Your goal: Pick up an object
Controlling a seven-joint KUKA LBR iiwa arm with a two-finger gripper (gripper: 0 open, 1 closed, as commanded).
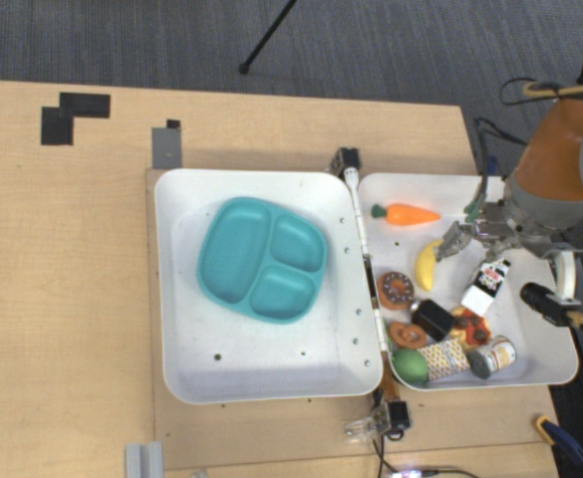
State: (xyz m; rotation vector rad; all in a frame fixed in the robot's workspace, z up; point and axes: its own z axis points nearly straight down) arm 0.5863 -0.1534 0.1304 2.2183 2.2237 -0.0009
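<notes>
A: Bottle (486,287), white with a dark cap, lies just below the gripper (480,229) in the right bin (560,366), long axis slanting down-left.

B: Fingers?

A: Spread, nothing between them. Banana (427,266) left of it.

B: Obscured?

A: Wrist hides the bin's right rim; the clutter below the bottle overlaps.

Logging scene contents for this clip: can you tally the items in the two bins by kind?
Divided plates: 1, the teal plate in the left bin.
Toy foods: 5, carrot, banana, donut, brown round piece, green ball, in the right bin.
Bottles: 1, white bottle.
The cluttered pile cannot be counted.
Total countable: 7.
</notes>
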